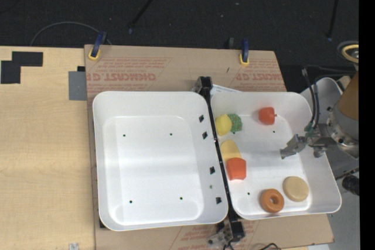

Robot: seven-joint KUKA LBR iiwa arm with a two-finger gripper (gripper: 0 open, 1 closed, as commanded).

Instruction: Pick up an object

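Observation:
The right bin [316,111] holds several small objects. A red piece [267,115] lies toward the back, and a yellow piece [223,124] with a green piece [235,122] beside it sits at the left wall. A yellow and orange block [233,161] lies below them. An orange ring [272,200] and a beige disc [296,188] rest near the front. My gripper [303,150] hangs over the right side of this bin, open, with nothing between its fingers. It is above and apart from the beige disc.
The left bin [105,126] adjoins the right one along a black divider [214,149]. Both bins rest on a cardboard sheet [146,70] clamped at the back. The arm's body [345,120] stands at the right bin's outer edge.

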